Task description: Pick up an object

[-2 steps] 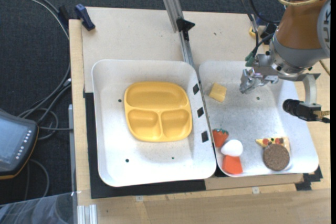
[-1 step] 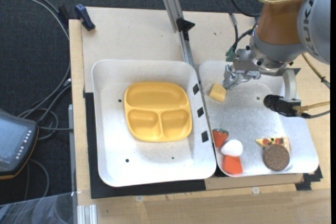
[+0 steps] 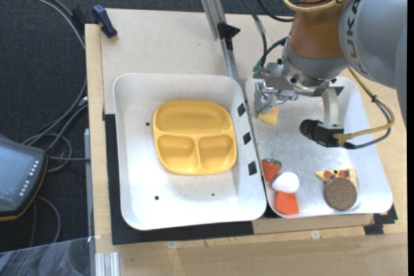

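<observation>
Left bin (image 3: 129,203) held only a yellow divided tray (image 3: 194,137), lying flat near its centre, well apart from the arm's work. Moving right across the shared bin wall, the gripper (image 3: 267,102) stood in the upper left corner of the right bin (image 3: 372,139), fingers pointing down. A pale yellow cheese wedge (image 3: 269,116) lay right below the fingertips, touching or nearly so; whether it sat between them could not be told, nor could the width of the finger gap. The wedge's long axis ran roughly along the divider, and it lay just beside that wall, so room on its left was tight, with open floor to the right. Judged: any closing move turned on the fingers straddling the wedge rather than resting atop it. Farther right and nearer the front lay a red toy (image 3: 271,169), a white-and-orange piece (image 3: 285,192), a pizza slice (image 3: 336,174) and a brown cookie (image 3: 340,194), all well apart from the gripper.
</observation>
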You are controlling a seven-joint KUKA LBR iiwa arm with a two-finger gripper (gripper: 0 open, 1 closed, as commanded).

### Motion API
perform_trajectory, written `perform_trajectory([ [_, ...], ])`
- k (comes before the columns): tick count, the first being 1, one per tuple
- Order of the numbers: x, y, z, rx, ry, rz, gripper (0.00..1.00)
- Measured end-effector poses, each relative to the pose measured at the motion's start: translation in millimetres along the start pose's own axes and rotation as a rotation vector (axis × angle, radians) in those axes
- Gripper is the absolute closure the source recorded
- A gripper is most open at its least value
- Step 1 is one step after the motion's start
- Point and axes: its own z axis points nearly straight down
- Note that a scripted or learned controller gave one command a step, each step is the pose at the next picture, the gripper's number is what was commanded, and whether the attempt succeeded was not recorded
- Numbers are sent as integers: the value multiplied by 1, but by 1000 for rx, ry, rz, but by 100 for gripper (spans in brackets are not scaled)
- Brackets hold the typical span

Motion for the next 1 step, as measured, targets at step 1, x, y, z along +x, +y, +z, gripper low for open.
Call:
perform_trajectory([
  [1, 51, 6, -8, -5, 0, -1, 100],
])
